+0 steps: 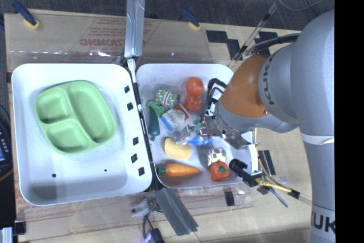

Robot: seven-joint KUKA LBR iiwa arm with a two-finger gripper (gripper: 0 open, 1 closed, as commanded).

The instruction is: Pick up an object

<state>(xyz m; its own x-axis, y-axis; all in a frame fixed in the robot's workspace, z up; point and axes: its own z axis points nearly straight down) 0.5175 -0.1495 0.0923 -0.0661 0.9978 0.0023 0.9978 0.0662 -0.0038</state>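
Observation:
The right bin (149,74) holds several small items. A red tomato-like piece (194,86) lies at the back, with a striped green ball (165,97) to its left. Further forward are a white and blue packet (173,118), a dark green piece (153,119), a yellow piece (178,149), a carrot (181,169) and a red and white can (217,159). My gripper (196,131) is low in the middle of this bin, right of the packet and above the yellow piece. The wrist hides what lies under it.
The left bin (23,179) holds a light green divided plate (74,116). A metal divider (134,25) stands between the bins at the back. The grey arm with its orange band (250,91) covers the right bin's right side. Loose tools (273,185) lie right of the bin.

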